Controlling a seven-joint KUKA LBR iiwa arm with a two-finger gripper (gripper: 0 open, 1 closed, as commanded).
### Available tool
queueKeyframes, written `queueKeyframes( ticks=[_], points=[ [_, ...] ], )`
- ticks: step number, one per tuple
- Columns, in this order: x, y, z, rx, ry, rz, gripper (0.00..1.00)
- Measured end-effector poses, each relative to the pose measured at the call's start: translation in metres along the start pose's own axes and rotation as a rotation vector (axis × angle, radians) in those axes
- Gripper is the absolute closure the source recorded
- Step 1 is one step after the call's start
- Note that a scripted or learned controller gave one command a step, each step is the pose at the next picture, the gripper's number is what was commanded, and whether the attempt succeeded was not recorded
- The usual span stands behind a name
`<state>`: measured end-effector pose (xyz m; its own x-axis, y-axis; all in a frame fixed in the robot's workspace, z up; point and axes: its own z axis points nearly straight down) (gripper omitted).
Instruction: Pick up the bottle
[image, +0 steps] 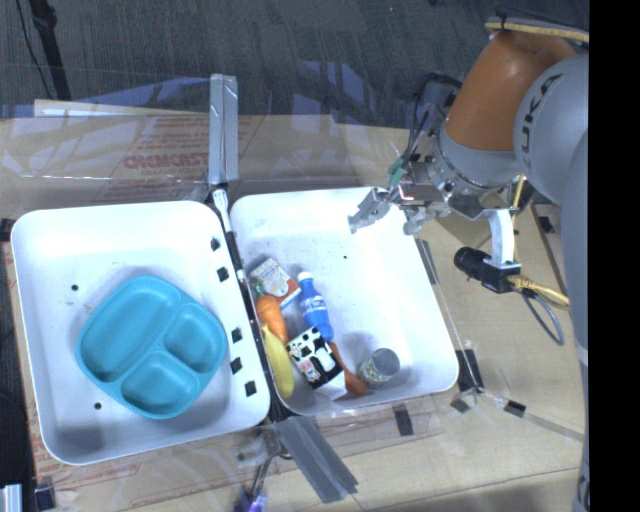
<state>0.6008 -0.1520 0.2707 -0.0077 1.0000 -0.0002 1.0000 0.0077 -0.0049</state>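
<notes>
The bottle (316, 311) is small and blue with a white cap, and lies among other items in the lower left part of the right bin (400, 270). My gripper (388, 220) hovers over the bin's far right corner, well up and to the right of the bottle. Its fingers stand apart, open, with nothing between them.
An orange carrot (271, 314), a yellow banana (281, 366), a black-and-white patterned item (314, 359), a tin can (379, 367) and a small packet (268, 272) crowd around the bottle. The left bin (60, 250) holds a blue divided plate (152, 345). A metal post (222, 130) rises between the bins.
</notes>
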Motion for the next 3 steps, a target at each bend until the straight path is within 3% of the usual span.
queueKeyframes(
  ticks=[1,2,3],
  points=[
    [0.021,-0.011,0.17,-0.013,-0.002,-0.075,0.0],
    [0.052,-0.016,0.172,-0.015,-0.002,0.082,0.0],
    [0.054,-0.015,0.161,-0.016,0.003,0.079,1.0]
  ],
)
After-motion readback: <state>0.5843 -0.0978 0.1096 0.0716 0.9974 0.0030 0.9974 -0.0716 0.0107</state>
